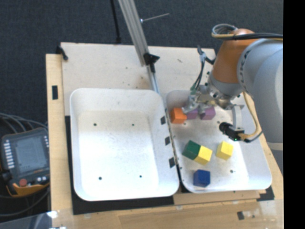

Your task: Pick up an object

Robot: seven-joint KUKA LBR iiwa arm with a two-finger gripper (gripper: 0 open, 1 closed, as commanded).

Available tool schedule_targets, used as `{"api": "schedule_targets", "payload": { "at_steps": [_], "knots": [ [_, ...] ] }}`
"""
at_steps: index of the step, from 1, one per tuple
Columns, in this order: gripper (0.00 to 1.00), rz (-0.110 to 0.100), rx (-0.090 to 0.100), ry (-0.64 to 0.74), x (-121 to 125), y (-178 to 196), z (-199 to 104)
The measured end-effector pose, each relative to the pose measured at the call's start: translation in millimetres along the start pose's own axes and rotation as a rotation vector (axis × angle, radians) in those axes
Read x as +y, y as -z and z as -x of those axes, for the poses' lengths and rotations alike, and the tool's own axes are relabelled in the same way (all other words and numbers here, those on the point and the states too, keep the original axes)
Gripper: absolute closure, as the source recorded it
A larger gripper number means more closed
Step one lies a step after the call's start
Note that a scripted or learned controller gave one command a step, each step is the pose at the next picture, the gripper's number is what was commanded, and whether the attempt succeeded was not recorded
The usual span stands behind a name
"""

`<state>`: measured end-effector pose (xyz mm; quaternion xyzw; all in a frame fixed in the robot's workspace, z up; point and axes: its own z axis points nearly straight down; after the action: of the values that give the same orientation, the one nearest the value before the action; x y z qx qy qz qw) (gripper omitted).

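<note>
Reaching arm: the grey arm (259, 75) with its orange band (228, 56) is seen entering from the right, wrist bent down over the far end of the right bin (252, 175).
Gripper: the gripper (199, 104) is located low over the far left part of the right bin, just beside the purple block and close to the orange one.
Gripper state: cannot be told; the wrist and hardware hide it.
Held object: no block is seen gripped.
Purple block: the purple block (207, 112) is seen directly below the wrist, partly covered by the gripper hardware; contact cannot be judged.
Orange block: the orange block (178, 115) is placed at the far left of the right bin, near its left wall, just left of the gripper.
Green block: the green block (191, 150) is set mid-bin, touching the yellow block (204, 154) on its right.
Second yellow block: a second yellow block (225, 150) is set apart, further right.
Blue block: the blue block (201, 177) is seen near the front rim, alone.
Left bin: the left bin (81, 104) is seen beside the right bin, their rims adjoining.
Cable: a black cable (238, 133) with a green light is seen hanging from the wrist over the right bin.
Surroundings: a metal pole (133, 23) is noted slanting up from behind the bins; a pendant (24, 156) is noted at far left, off the bench.
</note>
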<state>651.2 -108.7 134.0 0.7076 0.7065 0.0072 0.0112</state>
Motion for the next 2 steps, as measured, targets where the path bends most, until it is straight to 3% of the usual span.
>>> {"api": "schedule_targets", "payload": {
  "at_steps": [1,2],
  "knots": [
    [1.0,-0.019,0.005,0.005,0.5,62.8,-3.8],
    [1.0,-0.021,0.005,0.006,2.7,108.0,-2.2]
  ]
}}
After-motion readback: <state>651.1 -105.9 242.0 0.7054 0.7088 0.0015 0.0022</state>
